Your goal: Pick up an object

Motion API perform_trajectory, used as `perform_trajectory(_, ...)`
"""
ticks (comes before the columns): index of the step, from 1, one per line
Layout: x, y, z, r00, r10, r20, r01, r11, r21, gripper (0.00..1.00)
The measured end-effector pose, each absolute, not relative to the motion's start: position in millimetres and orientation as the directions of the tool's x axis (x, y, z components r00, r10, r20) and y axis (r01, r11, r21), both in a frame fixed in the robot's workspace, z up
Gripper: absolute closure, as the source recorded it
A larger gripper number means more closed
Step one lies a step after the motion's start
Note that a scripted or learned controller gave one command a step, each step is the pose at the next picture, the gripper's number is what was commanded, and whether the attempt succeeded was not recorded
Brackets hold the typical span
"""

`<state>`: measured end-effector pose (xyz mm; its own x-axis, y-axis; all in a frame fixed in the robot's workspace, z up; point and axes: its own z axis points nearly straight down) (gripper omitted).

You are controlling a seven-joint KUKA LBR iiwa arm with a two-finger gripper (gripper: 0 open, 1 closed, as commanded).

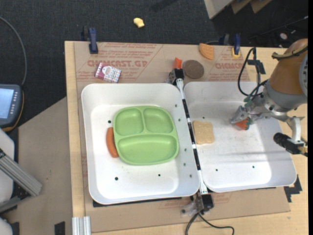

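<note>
We see the two-finger gripper [243, 119] low in the right white bin [254, 180], its fingers closed narrowly around a small orange-red object [242, 124] resting near the floor. A tan bread-like slice [203, 132] lies well apart.

And here's the arm [288, 82]: a rounded grey body with an orange band across its upper part. Black cables loop down its left side toward the wrist. Below sits a silvery metal gripper [243, 119], with a black fitting on the arm's lower edge.
</note>
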<state>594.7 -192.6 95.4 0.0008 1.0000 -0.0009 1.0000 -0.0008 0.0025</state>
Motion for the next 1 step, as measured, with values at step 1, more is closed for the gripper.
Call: perform_trajectory(1,562.6,-93.5,173.2,-0.009,1.0,0.004,1.0,0.009,0.005,1.0)
